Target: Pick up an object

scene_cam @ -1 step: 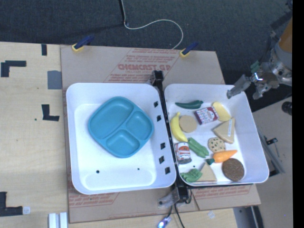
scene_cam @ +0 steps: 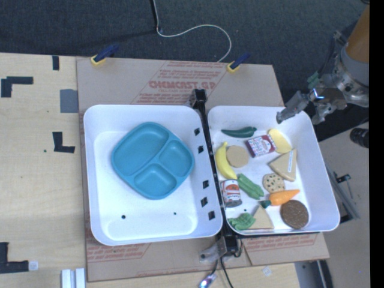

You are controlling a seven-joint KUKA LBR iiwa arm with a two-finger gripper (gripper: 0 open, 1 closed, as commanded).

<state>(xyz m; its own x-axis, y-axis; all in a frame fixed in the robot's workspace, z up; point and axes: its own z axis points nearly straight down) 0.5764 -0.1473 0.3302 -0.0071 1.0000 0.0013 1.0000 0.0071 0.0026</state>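
1. Gripper (scene_cam: 298, 107): hanging at the far right corner of the right bin (scene_cam: 324, 179), over its rim; how its fingers are standing cannot be told, and nothing is showing between them.
2. Yellow round piece (scene_cam: 279, 140): lying just below the gripper, the nearest item to it, touching a small red-labelled packet (scene_cam: 260, 145).
3. Green pepper (scene_cam: 239, 132): lying to the gripper's left, near the bin's far wall.
4. Banana (scene_cam: 225, 161) and tan round disc (scene_cam: 237, 156): sitting side by side, further left and below.
5. Cheese wedge (scene_cam: 284, 165), cookie (scene_cam: 272, 182) and carrot (scene_cam: 282, 197): trailing downward from the gripper.
6. Brown round patty (scene_cam: 294, 213), small can (scene_cam: 231, 192) and leafy green piece (scene_cam: 242, 222): resting farthest from the gripper, along the near side.
7. Blue divided plate (scene_cam: 153, 159): lying in the left bin (scene_cam: 105, 215), well apart from the gripper.
8. Surface (scene_cam: 36, 179): carrying both bins on a cardboard sheet (scene_cam: 174, 86).
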